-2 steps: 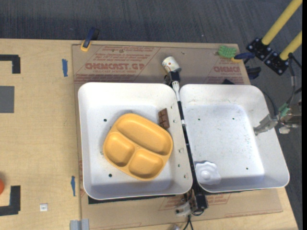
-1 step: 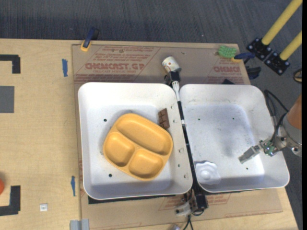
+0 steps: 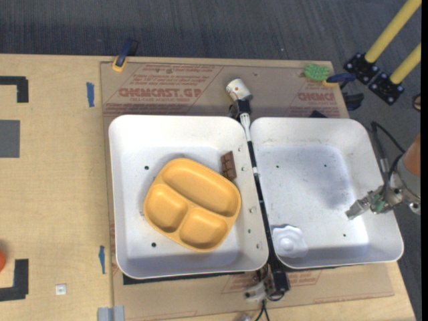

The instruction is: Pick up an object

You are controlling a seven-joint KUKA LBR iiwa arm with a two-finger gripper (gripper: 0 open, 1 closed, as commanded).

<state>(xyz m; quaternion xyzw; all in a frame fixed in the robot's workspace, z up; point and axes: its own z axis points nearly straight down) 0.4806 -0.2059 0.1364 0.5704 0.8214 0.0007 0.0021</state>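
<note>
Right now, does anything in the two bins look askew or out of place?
The yellow divided tray sits skewed in the left bin, and a small brown piece is wedged against that bin's right wall. The right bin's floor looks scuffed grey.

A yellow divided tray [image 3: 192, 204] (three compartments) lies in the left bin [image 3: 127, 179].

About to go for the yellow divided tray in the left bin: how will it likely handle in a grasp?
The yellow tray looks like rigid moulded plastic, so probably stiff and light. Its smooth rounded rim may slip between fingers. It lies flat and wide, so it should slide, not roll, if nudged.
</note>
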